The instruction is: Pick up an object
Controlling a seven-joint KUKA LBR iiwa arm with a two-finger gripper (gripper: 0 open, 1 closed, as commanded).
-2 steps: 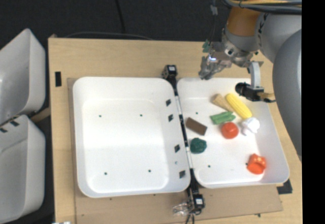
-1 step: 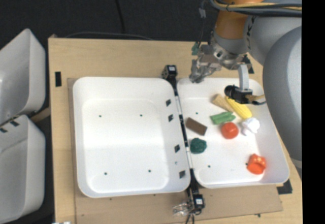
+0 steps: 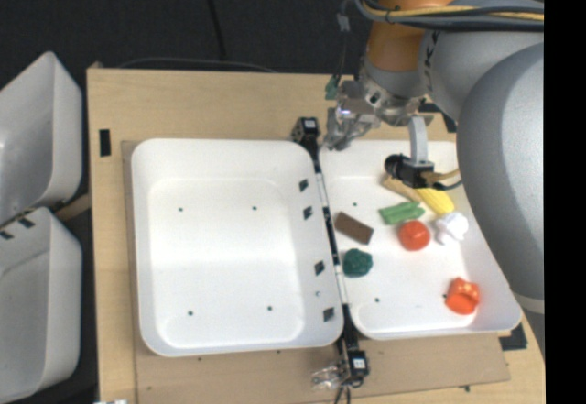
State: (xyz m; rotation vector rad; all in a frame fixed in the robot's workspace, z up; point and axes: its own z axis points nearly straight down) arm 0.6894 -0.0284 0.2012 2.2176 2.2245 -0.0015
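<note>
My gripper (image 3: 341, 129) hangs over the far left corner of the right bin (image 3: 412, 324), close to the divider between the two bins. No object shows between its tips. Inside the right bin lie a brown block (image 3: 353, 227), a dark green lump (image 3: 357, 262), a light green piece (image 3: 401, 212), a red ball (image 3: 414, 235), a yellow corn-like piece (image 3: 437, 202), a small white piece (image 3: 450, 227) and an orange-red piece (image 3: 462, 296). All of them sit nearer the front than the gripper.
The left bin (image 3: 146, 210) stands beside the right one, their rims touching along the middle. The grey arm (image 3: 494, 100) covers the right bin's far right side. Two white boxes (image 3: 32, 210) stand at the left off the bench.
</note>
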